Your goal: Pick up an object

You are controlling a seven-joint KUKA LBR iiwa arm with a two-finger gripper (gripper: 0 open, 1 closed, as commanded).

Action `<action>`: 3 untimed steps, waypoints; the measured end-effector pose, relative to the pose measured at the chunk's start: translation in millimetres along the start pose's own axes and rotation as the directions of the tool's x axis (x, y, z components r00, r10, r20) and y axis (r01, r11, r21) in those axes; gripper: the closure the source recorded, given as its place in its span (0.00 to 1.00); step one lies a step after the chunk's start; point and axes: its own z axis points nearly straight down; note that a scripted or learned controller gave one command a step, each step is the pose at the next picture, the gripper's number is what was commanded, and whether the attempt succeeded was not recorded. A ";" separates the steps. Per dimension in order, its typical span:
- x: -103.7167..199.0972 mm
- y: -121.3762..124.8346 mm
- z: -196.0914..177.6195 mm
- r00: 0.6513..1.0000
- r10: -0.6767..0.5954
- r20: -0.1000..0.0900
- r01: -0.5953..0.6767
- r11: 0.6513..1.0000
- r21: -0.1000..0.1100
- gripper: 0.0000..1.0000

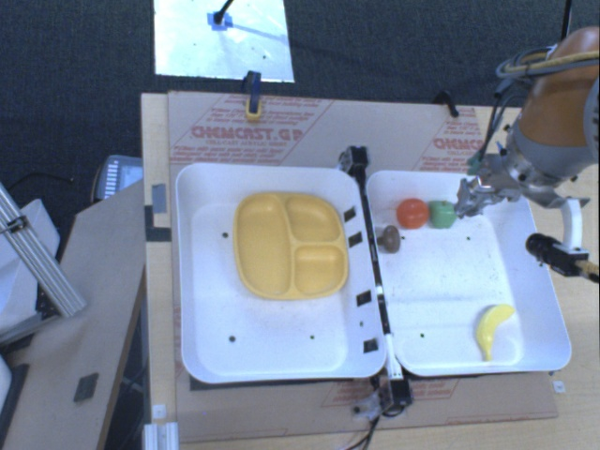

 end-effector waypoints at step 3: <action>150.1 19.9 0.0 1.000 -0.003 -0.002 0.003 1.000 0.004 1.00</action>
